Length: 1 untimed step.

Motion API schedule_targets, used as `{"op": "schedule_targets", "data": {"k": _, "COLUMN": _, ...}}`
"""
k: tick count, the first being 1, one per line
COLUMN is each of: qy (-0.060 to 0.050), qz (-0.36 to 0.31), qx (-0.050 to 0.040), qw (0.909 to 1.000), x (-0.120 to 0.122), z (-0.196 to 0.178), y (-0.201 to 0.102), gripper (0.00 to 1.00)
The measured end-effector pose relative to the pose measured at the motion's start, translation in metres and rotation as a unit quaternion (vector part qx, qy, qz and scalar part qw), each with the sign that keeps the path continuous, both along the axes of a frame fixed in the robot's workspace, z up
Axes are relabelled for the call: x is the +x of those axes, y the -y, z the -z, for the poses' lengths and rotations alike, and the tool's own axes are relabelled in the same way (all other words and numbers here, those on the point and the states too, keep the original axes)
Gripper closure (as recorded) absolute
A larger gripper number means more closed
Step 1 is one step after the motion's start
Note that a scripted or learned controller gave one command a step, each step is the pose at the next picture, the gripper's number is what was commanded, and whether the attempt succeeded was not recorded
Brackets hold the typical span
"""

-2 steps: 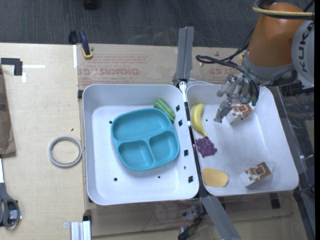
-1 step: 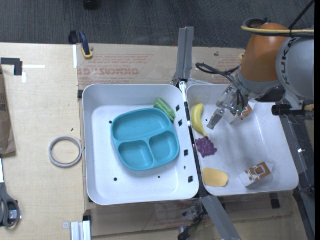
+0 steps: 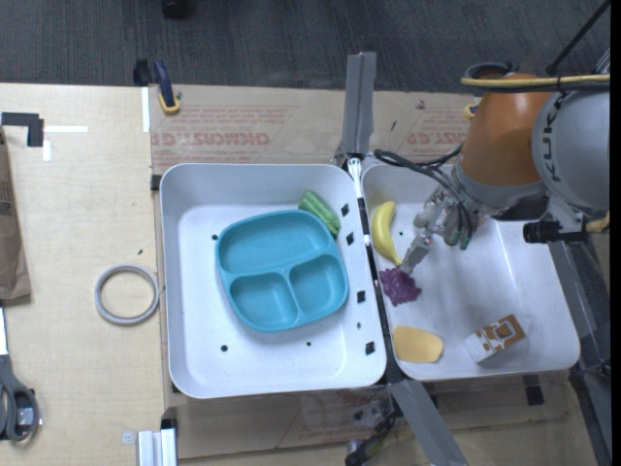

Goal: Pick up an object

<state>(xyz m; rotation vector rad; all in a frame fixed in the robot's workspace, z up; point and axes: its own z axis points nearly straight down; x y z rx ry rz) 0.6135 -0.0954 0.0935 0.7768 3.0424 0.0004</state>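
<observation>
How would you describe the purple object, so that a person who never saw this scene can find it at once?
Look in the right white bin, along its left wall. The purple object lies there, just below the yellow banana and above a flat yellow piece; the gripper is just above it. It is the only purple thing, small and lumpy like a bunch of grapes.

Grey KUKA arm (image 3: 582, 153), black lettering on its shell, broad orange band, black cables, metallic wrist parts

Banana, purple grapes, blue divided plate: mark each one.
banana (image 3: 384, 231), camera view, mid-length of its yellow body
purple grapes (image 3: 399, 285), camera view, middle of the bunch
blue divided plate (image 3: 254, 244), camera view, floor of its largest compartment
</observation>
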Motion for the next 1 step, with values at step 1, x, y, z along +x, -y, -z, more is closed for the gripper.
{"op": "schedule_targets", "data": {"k": 1, "qy": -0.001, "qz": 0.004, "qx": 0.0002, "qw": 1.0000, "x": -0.0657, "z": 0.0017, "y": 0.0035, "gripper": 0.00}}
